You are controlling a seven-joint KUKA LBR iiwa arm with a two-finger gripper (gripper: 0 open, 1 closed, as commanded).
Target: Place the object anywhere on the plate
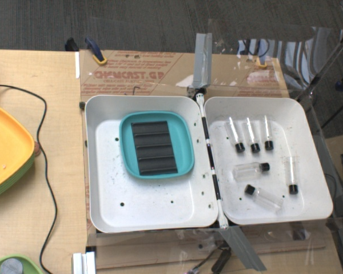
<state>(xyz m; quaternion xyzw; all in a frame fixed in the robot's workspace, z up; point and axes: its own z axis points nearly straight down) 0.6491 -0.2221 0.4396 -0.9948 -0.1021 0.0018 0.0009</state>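
Observation:
A teal plate (183, 144) with a dark ribbed insert lies in the left white bin (106, 181). In the right white bin (308, 153) lie several clear vials with black caps: three side by side near the back (252, 136), one wider vial (251, 169) in the middle, one at the front (262, 196) and one by the right wall (291, 176).
Yellow and green dishes (6, 153) sit at the left of the wooden bench, with a black cable (46, 153) running past them. A cardboard sheet (143, 73) lies behind the bins. A grey post (203, 61) stands between the bins at the back.

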